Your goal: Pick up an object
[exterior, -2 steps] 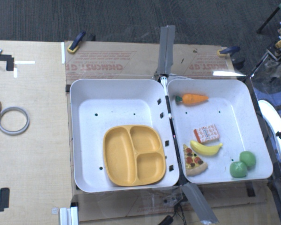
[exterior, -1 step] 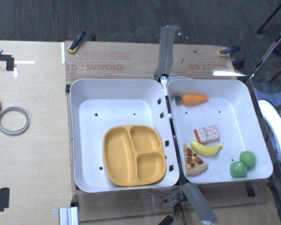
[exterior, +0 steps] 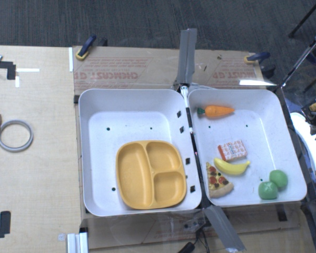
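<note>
White bins [exterior: 95,141]. Yellow divided plate [exterior: 150,174]. Orange carrot [exterior: 219,111], green top. Box [exterior: 232,151]: red-and-white pattern. Yellow banana [exterior: 232,166]. Pizza slice [exterior: 218,181]: tan crust, red spots. Two green balls [exterior: 273,184]. Grey tape roll [exterior: 14,136].

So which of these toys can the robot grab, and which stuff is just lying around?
For grabbing, all in the right bin:
carrot
red-and-white box
banana
pizza slice
two green balls

Just lying about:
yellow divided plate in the left bin
tape roll on the bench
blue clamps on the cardboard
</note>
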